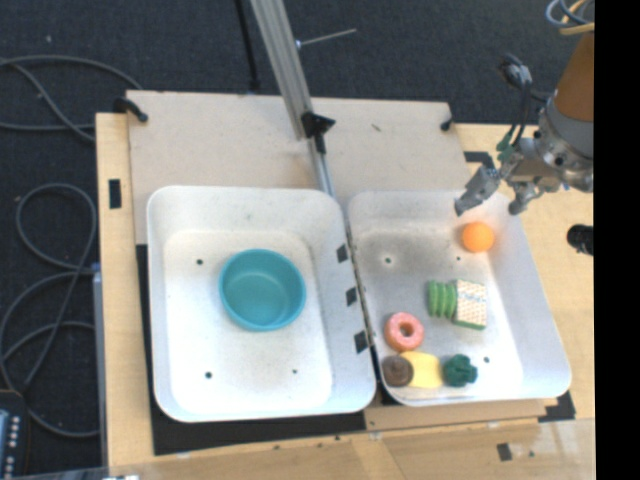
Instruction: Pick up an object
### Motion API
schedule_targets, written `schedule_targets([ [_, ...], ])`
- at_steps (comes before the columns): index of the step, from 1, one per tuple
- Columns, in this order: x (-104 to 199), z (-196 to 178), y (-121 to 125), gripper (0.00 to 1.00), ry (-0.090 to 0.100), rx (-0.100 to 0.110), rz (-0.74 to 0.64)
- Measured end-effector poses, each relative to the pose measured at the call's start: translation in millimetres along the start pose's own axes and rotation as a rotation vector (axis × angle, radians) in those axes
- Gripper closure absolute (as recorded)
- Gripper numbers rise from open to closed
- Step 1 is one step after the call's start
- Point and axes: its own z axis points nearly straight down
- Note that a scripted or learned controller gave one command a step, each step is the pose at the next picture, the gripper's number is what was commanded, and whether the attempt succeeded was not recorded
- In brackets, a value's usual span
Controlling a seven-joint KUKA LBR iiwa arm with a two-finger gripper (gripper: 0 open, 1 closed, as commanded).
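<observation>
My hand [497,196] hangs up over the far right corner of the right bin [530,298]. My two fingers [476,192] are spread apart, and there is nothing between them. I am not touching anything.

The orange ball [478,236] is just below my hand in the picture, near the far right side of that bin. It sits by itself on the white floor.

Closer to the front there is a green and white block [458,302]. It has green stripes on its left part and a pale patch on its right part. Next to it, a bit lower and to the left, lies a pink donut [404,331] with a hole in the middle.

Along the front edge of the bin three small things sit in a row. There is a brown round thing [398,370], then a yellow thing [426,370] touching it, then a dark green lump [460,369] just beside that. I cannot tell what these three are.

The left bin [180,368] has a blue bowl [262,288] in it, near the middle. The bowl stands right way up.

Both bins sit side by side on a tan bench [115,268]. A grey metal pole [285,58] leans in from the top and ends between the two bins.
</observation>
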Motion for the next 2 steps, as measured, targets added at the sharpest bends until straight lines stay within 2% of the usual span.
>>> schedule_targets([
  [1,0,0,0,0.00,0.000,0.000,0.000],
  [2,7,58,-4,0.00,-0.001,0.006,0.003],
])
